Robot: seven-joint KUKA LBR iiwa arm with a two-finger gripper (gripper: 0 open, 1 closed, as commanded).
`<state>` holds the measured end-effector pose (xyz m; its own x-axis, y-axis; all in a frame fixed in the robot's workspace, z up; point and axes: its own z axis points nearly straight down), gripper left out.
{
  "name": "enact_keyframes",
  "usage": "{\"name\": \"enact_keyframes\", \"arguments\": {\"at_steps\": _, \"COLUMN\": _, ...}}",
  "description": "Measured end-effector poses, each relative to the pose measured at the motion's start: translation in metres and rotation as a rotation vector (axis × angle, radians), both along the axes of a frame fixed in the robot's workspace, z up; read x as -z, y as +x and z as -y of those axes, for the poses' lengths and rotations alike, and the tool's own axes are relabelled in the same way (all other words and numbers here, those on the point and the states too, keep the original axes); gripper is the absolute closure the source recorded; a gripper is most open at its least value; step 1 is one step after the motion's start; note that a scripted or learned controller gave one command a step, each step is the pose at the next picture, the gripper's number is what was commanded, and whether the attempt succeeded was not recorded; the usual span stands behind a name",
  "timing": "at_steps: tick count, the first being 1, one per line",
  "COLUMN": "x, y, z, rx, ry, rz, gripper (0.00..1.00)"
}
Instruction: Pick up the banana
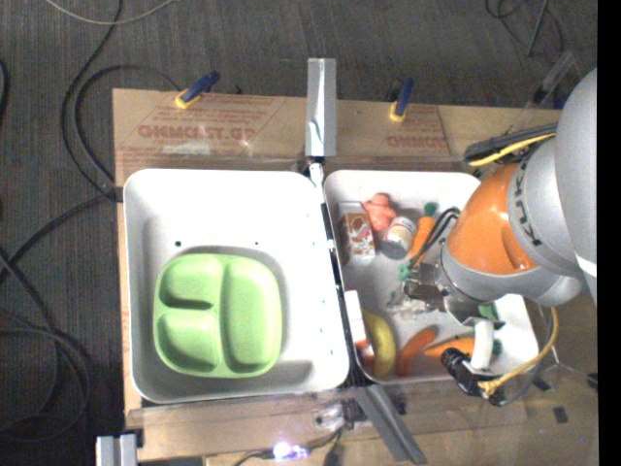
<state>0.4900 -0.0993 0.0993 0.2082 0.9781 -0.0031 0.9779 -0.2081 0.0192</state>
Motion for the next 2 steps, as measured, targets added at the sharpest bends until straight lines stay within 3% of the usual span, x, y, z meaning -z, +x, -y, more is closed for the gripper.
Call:
{"name": "enact_keyframes", "arguments": {"at_steps": 1, "x": 0.0001, "y": -0.0001, "z": -0.0001, "rx": 0.0, "ry": 0.0, "rz": 0.0, "gripper": 0.0}}
{"name": "enact_keyframes", "arguments": {"at_steps": 2, "x": 0.0088, "y": -0.0013, "z": -0.0002, "rx": 0.043, "ry": 0.002, "rz": -0.002, "gripper": 0.0}}
